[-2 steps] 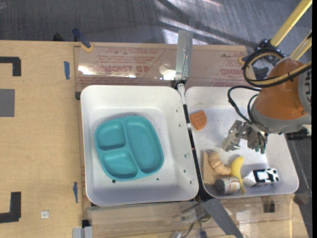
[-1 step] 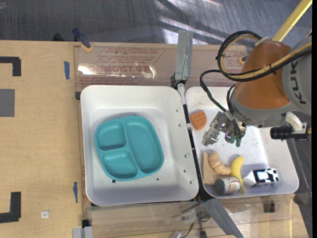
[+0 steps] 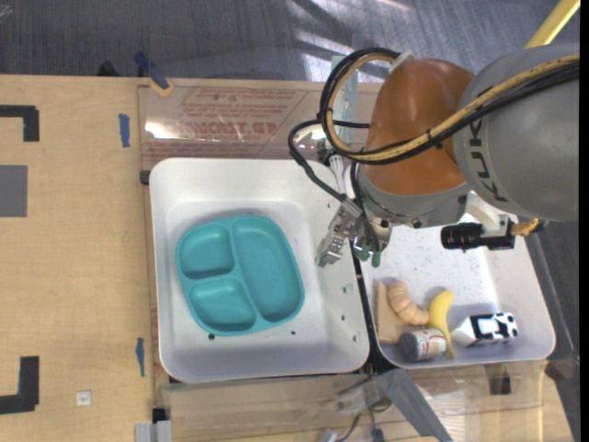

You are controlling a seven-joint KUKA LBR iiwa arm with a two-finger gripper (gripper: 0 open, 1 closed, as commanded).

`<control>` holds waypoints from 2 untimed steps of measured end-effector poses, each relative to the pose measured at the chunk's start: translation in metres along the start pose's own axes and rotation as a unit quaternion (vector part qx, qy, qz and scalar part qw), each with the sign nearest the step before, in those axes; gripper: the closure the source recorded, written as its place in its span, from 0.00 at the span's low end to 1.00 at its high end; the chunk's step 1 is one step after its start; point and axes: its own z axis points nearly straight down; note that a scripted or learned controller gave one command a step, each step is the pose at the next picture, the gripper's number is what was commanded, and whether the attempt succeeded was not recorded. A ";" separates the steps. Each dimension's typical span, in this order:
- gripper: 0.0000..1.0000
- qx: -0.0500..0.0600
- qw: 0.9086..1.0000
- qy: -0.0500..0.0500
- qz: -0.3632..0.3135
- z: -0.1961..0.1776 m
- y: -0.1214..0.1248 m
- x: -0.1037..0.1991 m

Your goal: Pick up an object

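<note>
Overhead view of a bench (image 3: pixel 74 247) carrying two shallow white bins side by side. In the left bin (image 3: pixel 230 178) lies a teal divided plate (image 3: pixel 241 274) with three compartments, its long axis running from about 11 o'clock to 5 o'clock. In the right bin (image 3: pixel 529 274), four small things cluster toward the near edge: a tan lumpy piece like a bread roll or ginger root (image 3: pixel 405 304), a yellow banana (image 3: pixel 440 311) just beside it at its 3 o'clock, a small red-and-white can (image 3: pixel 423 344) lying on its side at the banana's 7 o'clock, and a white carton with black patches (image 3: pixel 490 328) at the banana's 4 o'clock.

The grey arm with its orange band reaches in from the right. Its pincer (image 3: pixel 348 242) hangs over the seam between the bins, at about 11 o'clock from the cluster and apart from it. Its metal tips appear slightly parted with nothing between them (the slant makes the gap hard to judge).

No particular thing is named by the task. The banana looks the friendliest pick: probably light, likely a stiff toy, smooth and curved, so best pinched across its thick middle. The can would likely roll and slip unless gripped across its round body. The carton offers flat sides, though it may crush if it is real card. The plate is broad, rigid and slick, with only its thin rim to pinch.
</note>
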 end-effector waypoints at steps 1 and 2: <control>1.00 0.000 0.997 0.000 0.079 -0.028 0.060 0.062; 1.00 -0.007 0.972 -0.004 0.233 0.099 0.117 0.047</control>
